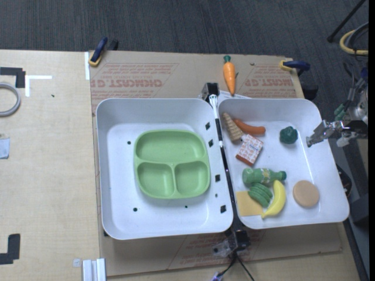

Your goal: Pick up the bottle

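Observation:
The bottle (pixel 265 175) is small and green and lies on its side in the middle of the right bin (pixel 328 168), its cap end pointing right. A green vegetable (pixel 260 192) and a banana (pixel 276 199) lie against it on the near side. My gripper (pixel 317 136) hangs at the right bin's right rim, well to the right of the bottle and a little farther back. Nothing is visibly held in it.
The right bin also holds a red-and-white box (pixel 249 150), an orange sausage (pixel 252 127), a tan cone (pixel 232 128), a dark green ball (pixel 287 135), a round bun (pixel 306 194) and a yellow slice (pixel 246 204). A green divided plate (pixel 173 164) sits in the left bin (pixel 111 157). A toy carrot (pixel 228 75) lies behind the bins.

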